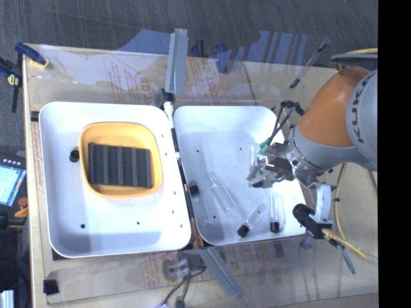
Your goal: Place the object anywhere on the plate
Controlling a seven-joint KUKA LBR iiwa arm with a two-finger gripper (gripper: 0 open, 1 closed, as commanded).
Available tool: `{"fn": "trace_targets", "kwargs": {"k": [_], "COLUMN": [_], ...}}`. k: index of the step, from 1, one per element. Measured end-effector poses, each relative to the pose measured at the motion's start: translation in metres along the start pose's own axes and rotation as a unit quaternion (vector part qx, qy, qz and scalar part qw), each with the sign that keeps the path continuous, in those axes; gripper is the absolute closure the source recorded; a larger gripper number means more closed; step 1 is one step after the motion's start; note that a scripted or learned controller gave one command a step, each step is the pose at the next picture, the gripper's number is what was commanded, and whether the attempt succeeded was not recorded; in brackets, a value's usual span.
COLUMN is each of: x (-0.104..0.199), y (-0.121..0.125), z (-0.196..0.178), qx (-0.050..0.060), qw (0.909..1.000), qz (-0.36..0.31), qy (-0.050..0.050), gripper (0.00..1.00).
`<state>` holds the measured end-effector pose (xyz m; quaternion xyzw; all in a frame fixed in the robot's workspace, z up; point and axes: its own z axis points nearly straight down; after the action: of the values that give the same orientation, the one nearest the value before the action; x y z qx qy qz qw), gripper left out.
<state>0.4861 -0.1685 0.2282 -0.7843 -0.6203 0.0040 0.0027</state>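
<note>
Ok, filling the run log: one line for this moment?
pincer over right bin | clear vials on bin floor | plate in left bin holds dark ridged block

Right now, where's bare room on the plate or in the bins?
The yellow plate has bare rim all around the dark ridged insert, widest along the top. The left bin is open floor below the plate. The right bin is bare upper left; crowded lower right by clear vials and the claw.

The surface (96,76) is pale wood with a glossy, reflective finish. Dark grey ribbed carpet (128,5) covers the floor beyond its far edge. A small lit screen (9,183) sits at the left edge. Lighting is even.
</note>
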Motion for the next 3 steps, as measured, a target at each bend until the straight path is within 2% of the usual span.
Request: {"fn": "trace_targets", "kwargs": {"k": [1,2,3], "x": [0.063,0.161,0.161], "y": [-0.025,0.047,0.047], "z": [0.024,0.005,0.005], "qx": [-0.002,-0.002,-0.002], "qw": [0.997,0.9968,0.9968], "qz": [-0.077,-0.08,-0.08], "qy": [0.001,0.001,0.001], "gripper": [1.0,1.0,0.0]}}
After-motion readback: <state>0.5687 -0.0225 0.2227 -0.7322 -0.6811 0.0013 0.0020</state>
